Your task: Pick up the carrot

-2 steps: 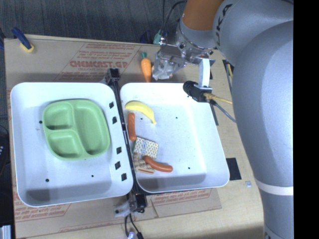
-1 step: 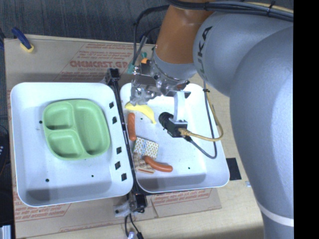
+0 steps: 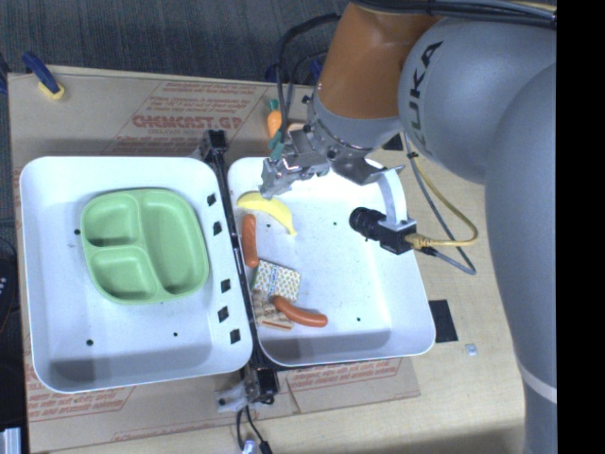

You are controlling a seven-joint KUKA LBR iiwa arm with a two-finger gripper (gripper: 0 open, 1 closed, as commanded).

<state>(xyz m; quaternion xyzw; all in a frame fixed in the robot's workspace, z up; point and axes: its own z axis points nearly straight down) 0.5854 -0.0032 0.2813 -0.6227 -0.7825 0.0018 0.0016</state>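
The carrot (image 3: 273, 123) is a small orange piece with a green top. It shows above the far left corner of the right bin (image 3: 406, 291), over the cardboard. My gripper (image 3: 284, 170) hangs just below and to the right of it, over the bin's far left part and right above the yellow banana (image 3: 267, 209). Whether the carrot touches the gripper or lies apart from it is not clear from this angle. The arm's big grey and orange body covers the bin's far right side.
In the right bin lie an orange sausage (image 3: 249, 238) by the left wall, a patterned packet (image 3: 277, 279), and another sausage (image 3: 302, 316) near the front. The left bin (image 3: 47, 329) holds a green divided plate (image 3: 144, 245). A black cable plug (image 3: 378, 227) hangs over the right bin.
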